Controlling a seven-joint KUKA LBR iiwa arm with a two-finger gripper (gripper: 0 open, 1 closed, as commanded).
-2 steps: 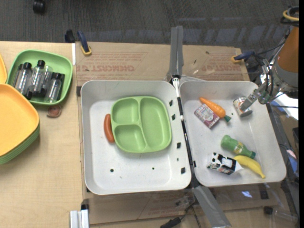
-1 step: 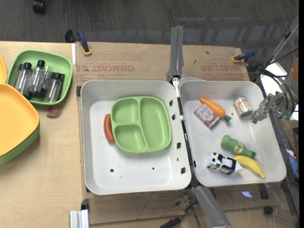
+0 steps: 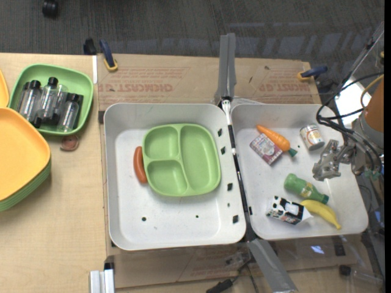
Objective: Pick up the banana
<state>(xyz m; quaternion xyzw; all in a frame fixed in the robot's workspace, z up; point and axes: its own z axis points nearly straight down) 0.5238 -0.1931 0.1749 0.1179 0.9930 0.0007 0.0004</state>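
The yellow banana lies in the right bin's near right corner, next to a black-and-white carton and below a green bottle. My gripper hangs over the right side of the same bin, up and slightly right of the bottle and clearly apart from the banana. Nothing shows between its fingers.
The right bin also holds a carrot, a pink packet and a small can. In the left bin sit a green divided plate and a red sausage. Orange plates and a green tray of bottles stand at far left.
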